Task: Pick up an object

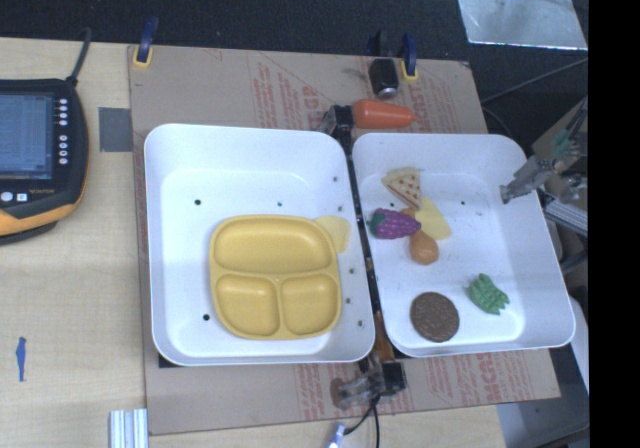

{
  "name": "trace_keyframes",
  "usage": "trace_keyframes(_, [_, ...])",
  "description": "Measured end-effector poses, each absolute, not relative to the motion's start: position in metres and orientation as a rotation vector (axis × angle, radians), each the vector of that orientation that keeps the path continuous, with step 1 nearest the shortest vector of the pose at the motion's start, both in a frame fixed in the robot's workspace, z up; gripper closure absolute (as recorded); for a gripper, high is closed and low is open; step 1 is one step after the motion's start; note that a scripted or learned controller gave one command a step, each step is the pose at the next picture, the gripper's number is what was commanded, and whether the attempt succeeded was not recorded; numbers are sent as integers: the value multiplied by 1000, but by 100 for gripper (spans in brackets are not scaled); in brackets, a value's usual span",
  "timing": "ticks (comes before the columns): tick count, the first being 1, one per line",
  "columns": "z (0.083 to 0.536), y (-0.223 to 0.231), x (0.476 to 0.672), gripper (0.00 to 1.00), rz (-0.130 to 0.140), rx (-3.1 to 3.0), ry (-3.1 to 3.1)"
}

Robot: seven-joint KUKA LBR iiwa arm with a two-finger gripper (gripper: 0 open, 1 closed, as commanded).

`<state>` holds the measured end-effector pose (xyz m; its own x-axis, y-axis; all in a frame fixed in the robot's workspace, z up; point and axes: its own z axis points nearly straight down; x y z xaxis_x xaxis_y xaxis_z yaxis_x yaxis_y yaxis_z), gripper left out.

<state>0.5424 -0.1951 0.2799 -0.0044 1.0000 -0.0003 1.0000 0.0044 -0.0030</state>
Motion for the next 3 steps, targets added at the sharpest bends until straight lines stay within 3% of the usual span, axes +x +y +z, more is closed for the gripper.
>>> trace_keyframes(1, [210, -182, 617, 0, 6, -2214, -2225])
trace_keyframes(2, [91, -117, 529, 0, 6, -2212, -2224])
trace_keyframes(3, [93, -91, 605, 0, 2, -2215, -2225])
